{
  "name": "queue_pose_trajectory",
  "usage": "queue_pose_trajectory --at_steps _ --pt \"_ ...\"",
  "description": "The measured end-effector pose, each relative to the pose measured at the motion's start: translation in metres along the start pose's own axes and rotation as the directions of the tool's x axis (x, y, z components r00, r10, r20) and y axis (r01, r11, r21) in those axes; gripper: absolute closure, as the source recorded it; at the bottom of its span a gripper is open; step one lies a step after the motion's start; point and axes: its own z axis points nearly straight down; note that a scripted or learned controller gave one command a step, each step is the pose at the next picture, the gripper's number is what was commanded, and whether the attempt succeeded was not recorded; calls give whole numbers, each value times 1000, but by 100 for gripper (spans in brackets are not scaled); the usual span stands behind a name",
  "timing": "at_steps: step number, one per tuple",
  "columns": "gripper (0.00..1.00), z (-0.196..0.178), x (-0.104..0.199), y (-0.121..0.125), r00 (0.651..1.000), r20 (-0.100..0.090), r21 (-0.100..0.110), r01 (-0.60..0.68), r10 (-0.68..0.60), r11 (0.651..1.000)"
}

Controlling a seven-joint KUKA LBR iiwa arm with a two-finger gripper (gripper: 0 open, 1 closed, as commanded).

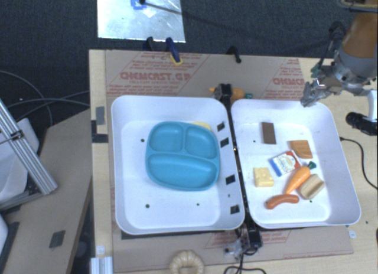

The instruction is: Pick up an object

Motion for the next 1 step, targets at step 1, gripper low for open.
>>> queue_pose_trajectory --at_steps 1 --pt "100 -16 0 1 1000 -1 4 0 0 1000"
